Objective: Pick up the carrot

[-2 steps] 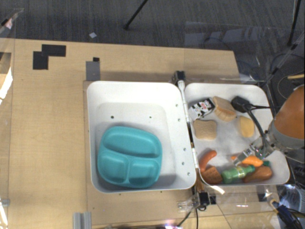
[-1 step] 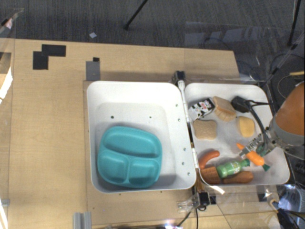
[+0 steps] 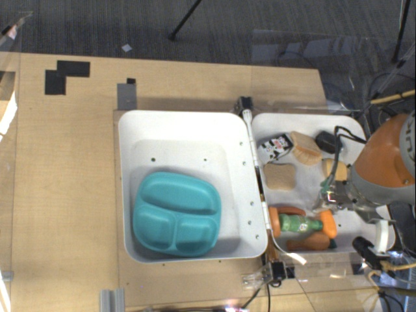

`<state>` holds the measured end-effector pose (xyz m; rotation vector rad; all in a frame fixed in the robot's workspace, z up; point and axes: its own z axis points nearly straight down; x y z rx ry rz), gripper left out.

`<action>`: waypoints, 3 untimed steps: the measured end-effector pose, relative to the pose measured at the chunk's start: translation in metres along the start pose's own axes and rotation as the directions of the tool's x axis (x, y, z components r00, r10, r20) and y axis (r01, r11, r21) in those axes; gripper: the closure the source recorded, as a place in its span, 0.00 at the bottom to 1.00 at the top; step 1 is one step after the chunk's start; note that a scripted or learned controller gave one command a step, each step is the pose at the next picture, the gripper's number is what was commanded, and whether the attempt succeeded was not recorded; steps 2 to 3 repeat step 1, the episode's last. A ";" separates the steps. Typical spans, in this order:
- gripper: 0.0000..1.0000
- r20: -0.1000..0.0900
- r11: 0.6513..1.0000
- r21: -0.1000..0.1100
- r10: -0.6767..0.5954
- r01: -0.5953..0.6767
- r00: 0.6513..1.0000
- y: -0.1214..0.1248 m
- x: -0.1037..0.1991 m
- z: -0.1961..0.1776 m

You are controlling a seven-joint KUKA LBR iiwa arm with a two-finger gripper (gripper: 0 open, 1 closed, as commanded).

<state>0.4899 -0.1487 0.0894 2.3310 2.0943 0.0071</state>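
A: What takes up most of the frame?

B: The bench (image 3: 65,194), tan, across the lower three quarters. On it sit two white bins side by side: the left bin (image 3: 175,132) at the centre, the right bin (image 3: 305,123) toward the right edge.

A: What is in them?

B: The left bin holds a teal tray (image 3: 175,212) with compartments, in its lower left part. The right bin holds a clutter of small things.

A: And the arm?

B: The arm (image 3: 390,164) comes in at the right edge, orange band showing, over the right bin. Its gripper (image 3: 330,194) hangs above the bin's middle right; how far it is open I cannot tell, nor whether it has anything.

A: Where is the carrot?

B: The carrot (image 3: 305,224) lies across the lower part of the right bin, orange with a green middle, just below the gripper. A tan block (image 3: 281,177) sits above it, and a black-and-white card (image 3: 275,145) higher up.
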 end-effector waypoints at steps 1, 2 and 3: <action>1.00 -0.008 0.986 0.002 0.167 -0.167 0.986 -0.010 0.103 -0.098; 1.00 -0.008 0.986 0.002 0.167 -0.167 0.986 -0.010 0.103 -0.098; 1.00 -0.008 0.986 0.002 0.167 -0.167 0.986 -0.010 0.103 -0.098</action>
